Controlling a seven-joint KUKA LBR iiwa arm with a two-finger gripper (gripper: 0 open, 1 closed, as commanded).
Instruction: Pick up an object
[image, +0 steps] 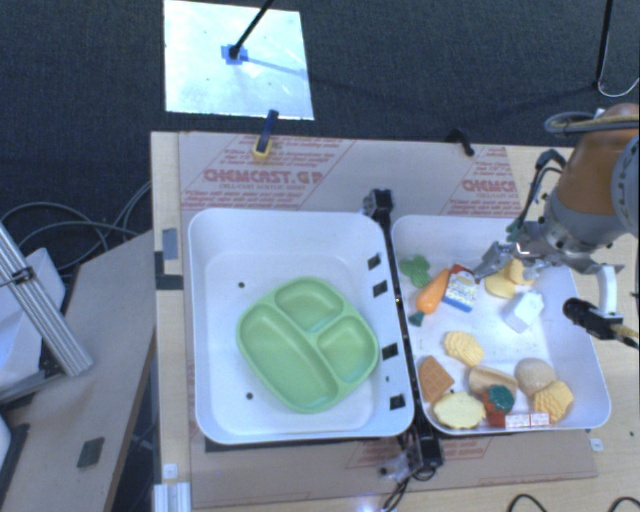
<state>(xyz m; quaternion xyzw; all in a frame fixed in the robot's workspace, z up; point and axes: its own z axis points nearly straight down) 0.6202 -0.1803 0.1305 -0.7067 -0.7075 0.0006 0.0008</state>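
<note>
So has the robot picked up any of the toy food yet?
Not yet, as far as I can see. The gripper is down in the right bin, right by a pale yellow piece, but nothing is lifted. The carrot, the cracker and the other toys lie in the bin. The grab and the lift are left.

Both bins (300, 225) are seen to be of smooth white plastic with a faint sheen. The green tray (306, 343) is of smooth plastic, softly glossy on its ridges. The toy foods look moulded in plastic: the carrot (433, 291) is smooth, while the corn (462, 348) is ribbed. The bench top (270, 175) is covered by a printed, paper-like protective sheet, matt in finish. The arm (598, 190) is cased in smooth grey and orange shells with a light gloss. The floor (80, 100) appears as dark, rough carpet.
</note>
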